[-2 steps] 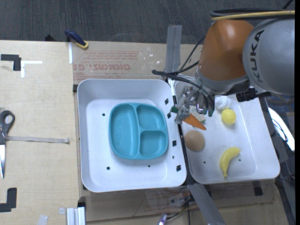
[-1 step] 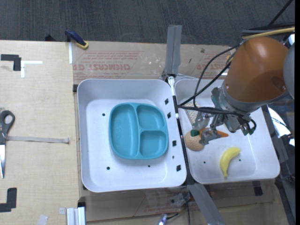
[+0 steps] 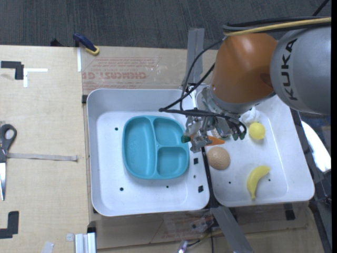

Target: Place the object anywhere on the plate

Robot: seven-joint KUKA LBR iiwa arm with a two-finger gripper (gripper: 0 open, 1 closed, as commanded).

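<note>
Bench, two white bins. Gripper (image 3: 199, 136) at right rim of blue plate (image 3: 156, 147), grip state can't tell. Plate bare, placing not done yet.

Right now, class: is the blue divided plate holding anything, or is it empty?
Empty. All three compartments of the plate show bare blue. The egg, banana and lemon lie in the right bin.

Teal plate (image 3: 156, 147), 2 white bins (image 3: 105, 194), yellow banana (image 3: 256, 179), yellow lemon (image 3: 257, 131), tan egg (image 3: 218, 158)
</note>
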